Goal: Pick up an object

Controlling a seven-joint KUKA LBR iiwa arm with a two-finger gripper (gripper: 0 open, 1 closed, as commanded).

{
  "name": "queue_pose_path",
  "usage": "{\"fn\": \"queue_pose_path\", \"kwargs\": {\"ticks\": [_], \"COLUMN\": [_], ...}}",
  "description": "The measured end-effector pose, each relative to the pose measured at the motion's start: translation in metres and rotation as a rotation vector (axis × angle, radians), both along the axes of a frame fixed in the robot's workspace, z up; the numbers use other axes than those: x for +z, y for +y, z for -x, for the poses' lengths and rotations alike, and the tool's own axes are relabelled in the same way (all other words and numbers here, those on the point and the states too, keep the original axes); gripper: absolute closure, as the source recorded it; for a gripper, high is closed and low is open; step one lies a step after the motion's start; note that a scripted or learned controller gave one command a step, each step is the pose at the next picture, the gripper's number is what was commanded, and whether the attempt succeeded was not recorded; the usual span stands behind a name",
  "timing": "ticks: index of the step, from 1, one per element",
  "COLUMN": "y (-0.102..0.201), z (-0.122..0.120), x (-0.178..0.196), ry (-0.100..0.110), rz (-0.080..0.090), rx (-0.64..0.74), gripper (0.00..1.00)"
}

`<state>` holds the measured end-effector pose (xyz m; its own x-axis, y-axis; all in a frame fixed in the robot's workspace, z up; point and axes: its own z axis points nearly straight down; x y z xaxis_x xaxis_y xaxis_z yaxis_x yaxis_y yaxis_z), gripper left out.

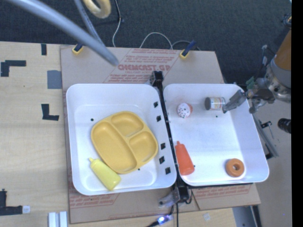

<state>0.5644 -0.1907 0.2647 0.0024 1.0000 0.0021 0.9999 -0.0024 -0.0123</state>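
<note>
Dark carpet behind; wooden bench (28, 141) carries a cardboard sheet with two white bins side by side. Left bin (75, 126): yellow divided plate (124, 141), yellow squeeze bottle (105, 174) touching its near-left rim. Right bin (258, 164): white speckled ball (184, 109), small jar (214, 103) lying on its side near the far wall, orange-red bottle (184, 159) against the divider, brown ring (235, 167) in the near right corner.

Claw (242, 98) sits at the right bin's far right edge, fingers spread, nothing between them. One finger points toward the jar and lies just beside it, not clearly touching.

Judgement: approach phase, no grasp yet. Jar is the nearest candidate. To do it well: centre the open fingers across the jar's short axis, not along its length, since a cylinder on its side may roll away from a one-sided push. Descend until the fingers straddle it, then close. Watch the bin wall just beside the wrist. Ball likely rolls; poor alternative.
</note>
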Motion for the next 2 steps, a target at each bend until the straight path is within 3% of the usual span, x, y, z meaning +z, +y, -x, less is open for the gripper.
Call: {"fn": "queue_pose_path", "kwargs": {"ticks": [1,2], "y": [0.001,0.001], "z": [-0.002,-0.007], "x": [0.006,-0.038], "ry": [-0.011,-0.008], "rz": [0.002,0.002], "rx": [0.004,0.003], "gripper": [0.00,0.00]}}
